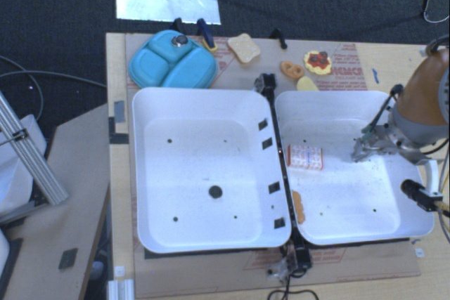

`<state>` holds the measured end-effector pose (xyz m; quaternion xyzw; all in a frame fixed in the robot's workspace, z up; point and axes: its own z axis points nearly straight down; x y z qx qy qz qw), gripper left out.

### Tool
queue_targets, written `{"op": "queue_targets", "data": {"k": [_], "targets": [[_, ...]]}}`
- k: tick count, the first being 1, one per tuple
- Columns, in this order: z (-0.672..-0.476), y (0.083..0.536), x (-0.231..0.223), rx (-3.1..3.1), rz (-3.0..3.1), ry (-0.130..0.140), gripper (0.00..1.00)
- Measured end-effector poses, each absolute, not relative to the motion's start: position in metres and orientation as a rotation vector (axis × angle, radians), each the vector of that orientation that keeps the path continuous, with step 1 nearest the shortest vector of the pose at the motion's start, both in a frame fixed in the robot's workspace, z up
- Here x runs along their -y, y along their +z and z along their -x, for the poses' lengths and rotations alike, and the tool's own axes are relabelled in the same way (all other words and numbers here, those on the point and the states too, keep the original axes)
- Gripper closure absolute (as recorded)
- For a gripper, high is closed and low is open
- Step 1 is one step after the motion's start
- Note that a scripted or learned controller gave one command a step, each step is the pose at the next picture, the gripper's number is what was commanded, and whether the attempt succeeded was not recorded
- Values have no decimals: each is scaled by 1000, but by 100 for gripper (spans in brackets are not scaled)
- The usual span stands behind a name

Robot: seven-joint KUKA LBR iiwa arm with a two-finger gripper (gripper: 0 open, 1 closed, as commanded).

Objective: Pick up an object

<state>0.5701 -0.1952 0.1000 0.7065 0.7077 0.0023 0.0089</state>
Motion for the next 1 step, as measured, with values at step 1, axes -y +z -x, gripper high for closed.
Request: {"op": "queue_targets", "data": {"k": [1], "targets": [[-574, 87, 102, -2225, -2205, 7, 100]]}}
